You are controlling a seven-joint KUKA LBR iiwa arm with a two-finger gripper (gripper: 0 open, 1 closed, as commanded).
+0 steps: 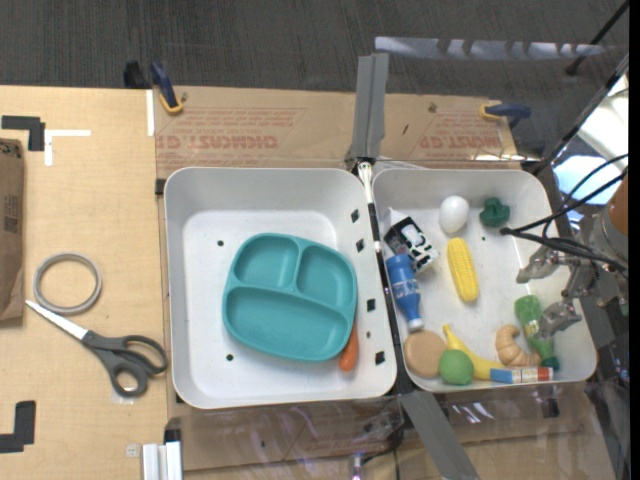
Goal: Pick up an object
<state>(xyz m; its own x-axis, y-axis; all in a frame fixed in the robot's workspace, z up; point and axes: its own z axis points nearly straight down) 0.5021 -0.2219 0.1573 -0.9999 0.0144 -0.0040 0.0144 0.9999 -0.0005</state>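
My gripper [553, 290] hangs over the right edge of the right bin [500, 180]. It is open, its two metal fingers [543, 262] spread apart with nothing held between them. A small green toy [528, 312] lies just left of the lower finger. Around it lie a yellow corn cob [461, 268], a white egg [454, 212], a dark green piece [493, 211], a blue bottle [403, 287], a black-and-white item [410, 240], a tan croissant-like piece [510, 343], a green ball [457, 367], a tan disc [424, 353] and a marker [520, 374].
The left bin [190, 268] holds a teal divided plate [292, 296] with an orange carrot [349, 350] at its lower right. Scissors [110, 348] and a tape roll [67, 281] lie on the bench to the left. Black cables [540, 233] run over the right bin's right rim.
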